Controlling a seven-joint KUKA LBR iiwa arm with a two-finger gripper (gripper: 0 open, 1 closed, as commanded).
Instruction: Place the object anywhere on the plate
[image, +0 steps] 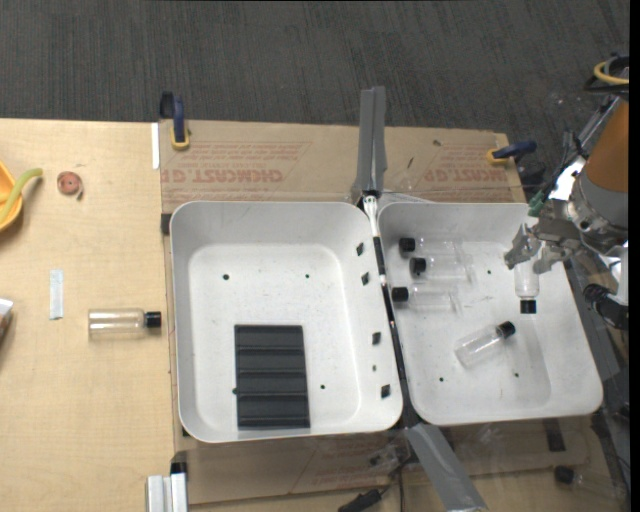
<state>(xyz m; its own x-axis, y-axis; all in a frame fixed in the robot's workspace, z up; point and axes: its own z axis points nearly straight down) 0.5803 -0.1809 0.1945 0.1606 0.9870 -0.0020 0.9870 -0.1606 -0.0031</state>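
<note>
A black ridged plate (270, 376) lies flat in the front part of the left bin (200, 250). My gripper (531, 258) hangs over the right side of the right bin (570, 395), far from the plate. A clear vial (527, 287) with its black cap pointing down stands upright between the fingers, which are shut on it. Another clear vial (484, 341) lies on its side on the bin floor just below and to the left of the gripper.
Three more clear vials with black caps (418, 266) lie near the right bin's left wall. A metal divider (372, 150) rises between the bins. On the wooden bench at left lie a stray vial (124, 321) and a yellow object (10, 197).
</note>
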